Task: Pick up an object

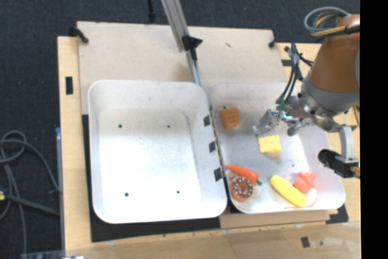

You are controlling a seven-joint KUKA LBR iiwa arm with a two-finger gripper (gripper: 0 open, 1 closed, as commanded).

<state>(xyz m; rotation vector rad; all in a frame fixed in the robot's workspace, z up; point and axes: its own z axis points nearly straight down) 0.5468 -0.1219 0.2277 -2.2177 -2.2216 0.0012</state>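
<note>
claw (271, 122) above yellow block (270, 145), bin centre

The wooden bench (133, 51) bears two shallow white bins side by side: left bin (151, 91) and right bin (327, 200).

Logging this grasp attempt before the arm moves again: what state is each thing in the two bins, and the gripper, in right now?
gripper: low in the right bin, nothing visibly between its fingers
yellow block: lying flat, just below the gripper
brown block: resting near the bin's left wall
carrot: lying on its side
round brown piece: flat, beside the carrot
banana: lying diagonal
red-orange piece: resting by the banana
left bin: level on the bench
</note>
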